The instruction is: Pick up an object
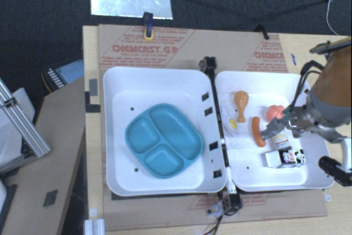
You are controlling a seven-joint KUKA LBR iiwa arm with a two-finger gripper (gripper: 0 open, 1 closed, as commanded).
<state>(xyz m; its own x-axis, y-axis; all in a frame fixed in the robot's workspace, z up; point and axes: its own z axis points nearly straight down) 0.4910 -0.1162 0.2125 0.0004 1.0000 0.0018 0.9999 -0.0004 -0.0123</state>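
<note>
Low in right bin, pincer (273, 130) state unclear, sausage (257, 131) just beside it

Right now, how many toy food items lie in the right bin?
3 clearly: a drumstick near the divider, a sausage below it, and a pink piece beside the gripper. The arm may hide more.
</note>
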